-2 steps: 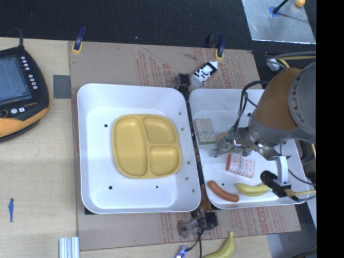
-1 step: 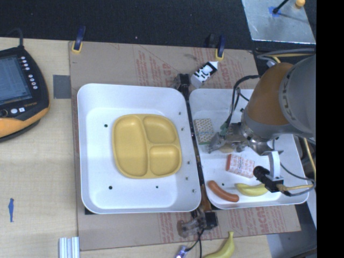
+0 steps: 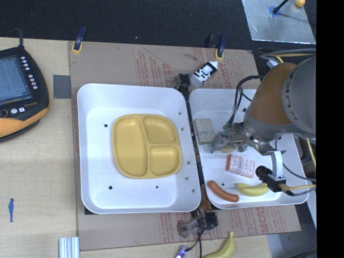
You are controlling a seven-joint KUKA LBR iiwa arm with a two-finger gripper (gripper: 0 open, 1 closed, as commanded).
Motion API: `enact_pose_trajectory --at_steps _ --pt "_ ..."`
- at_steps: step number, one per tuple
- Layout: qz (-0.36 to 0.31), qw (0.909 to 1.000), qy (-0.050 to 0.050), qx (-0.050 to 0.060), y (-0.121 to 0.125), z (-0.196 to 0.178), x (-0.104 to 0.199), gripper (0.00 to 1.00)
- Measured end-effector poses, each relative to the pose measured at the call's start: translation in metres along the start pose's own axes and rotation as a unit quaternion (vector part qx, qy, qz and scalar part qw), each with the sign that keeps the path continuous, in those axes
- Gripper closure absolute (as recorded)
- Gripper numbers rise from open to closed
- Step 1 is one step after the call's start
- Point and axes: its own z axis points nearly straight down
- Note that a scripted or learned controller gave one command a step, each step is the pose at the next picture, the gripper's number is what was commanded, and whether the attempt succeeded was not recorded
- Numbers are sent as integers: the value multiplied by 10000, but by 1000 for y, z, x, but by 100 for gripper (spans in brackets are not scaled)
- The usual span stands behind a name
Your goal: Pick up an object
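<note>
The right bin (image 3: pixel 215 102) holds several small objects. A speckled grey-green pad (image 3: pixel 203 129) lies near its left wall. A white and red packet (image 3: pixel 240 165) sits mid-bin. A brown sausage (image 3: pixel 223 191) and a yellow banana (image 3: pixel 252 189) lie along the front wall. My gripper (image 3: pixel 219 143) hangs low over the bin, just right of the pad and up-left of the packet, with nothing visibly in it. The grey wrist (image 3: pixel 269 123) and its orange band (image 3: pixel 271 93) cover the bin's right part.
The left bin (image 3: pixel 91 144) carries a yellow divided plate (image 3: pixel 146 145). A teach pendant (image 3: pixel 16 90) rests at the bench's left edge. A black-and-white item (image 3: pixel 204 72) lies behind the bins, and a second banana (image 3: pixel 226 246) in front of them. Cables trail at the right bin's front right corner.
</note>
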Motion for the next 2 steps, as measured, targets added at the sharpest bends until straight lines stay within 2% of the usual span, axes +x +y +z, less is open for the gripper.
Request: enact_pose_trajectory --at_steps 1,2 --pt "-5 10000 -6 4 0 -10 -1 100" --pt "-6 10000 -6 6 0 -10 -1 0"
